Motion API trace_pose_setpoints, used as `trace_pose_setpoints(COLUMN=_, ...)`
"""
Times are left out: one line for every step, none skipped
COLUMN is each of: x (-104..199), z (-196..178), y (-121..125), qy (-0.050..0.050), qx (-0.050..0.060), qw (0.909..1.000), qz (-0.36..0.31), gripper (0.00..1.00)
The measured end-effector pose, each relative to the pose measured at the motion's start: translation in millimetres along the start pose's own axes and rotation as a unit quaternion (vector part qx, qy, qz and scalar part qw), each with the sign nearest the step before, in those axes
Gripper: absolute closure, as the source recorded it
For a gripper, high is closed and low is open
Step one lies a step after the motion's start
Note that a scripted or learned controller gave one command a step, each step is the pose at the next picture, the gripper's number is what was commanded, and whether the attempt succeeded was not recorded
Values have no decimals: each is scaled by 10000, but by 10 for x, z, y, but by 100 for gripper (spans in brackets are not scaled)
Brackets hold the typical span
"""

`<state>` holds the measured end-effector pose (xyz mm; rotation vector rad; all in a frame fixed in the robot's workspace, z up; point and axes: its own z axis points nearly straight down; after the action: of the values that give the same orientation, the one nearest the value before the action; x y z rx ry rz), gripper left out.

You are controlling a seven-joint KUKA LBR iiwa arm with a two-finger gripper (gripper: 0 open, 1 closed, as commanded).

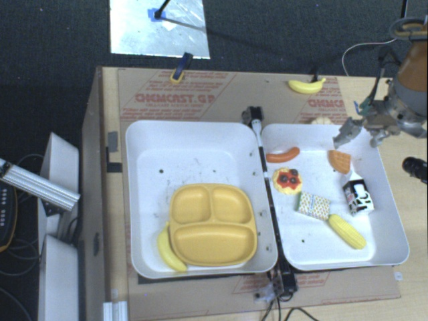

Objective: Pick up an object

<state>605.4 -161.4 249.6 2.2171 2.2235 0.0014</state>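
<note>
My gripper (362, 134) hangs over the far right part of the right bin (388, 246), its two grey fingers spread apart with nothing between them. Just below it lies an orange wedge (340, 160). Further into the bin are a red sausage (283, 155), a round yellow piece with red spots (288, 180), a patterned little box (313, 205), a black-and-white carton (358, 196) and a yellow corn cob (347, 231).
The left bin (150, 152) holds a yellow divided plate (212, 223) with a banana (169, 249) against its left edge. Another banana (306, 84) and a cream-coloured item (322, 120) lie on the bench behind the right bin. A ridge (264, 179) separates the bins.
</note>
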Motion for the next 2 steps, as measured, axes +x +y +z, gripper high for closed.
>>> trace_pose_setpoints(x=-416, z=722, y=-534, qy=-4, qx=13, qw=10000, qz=11, gripper=0)
trace_pose_setpoints(x=-447, z=633, y=-134, qy=-2, qx=-9, qw=10000, qz=-3, gripper=0)
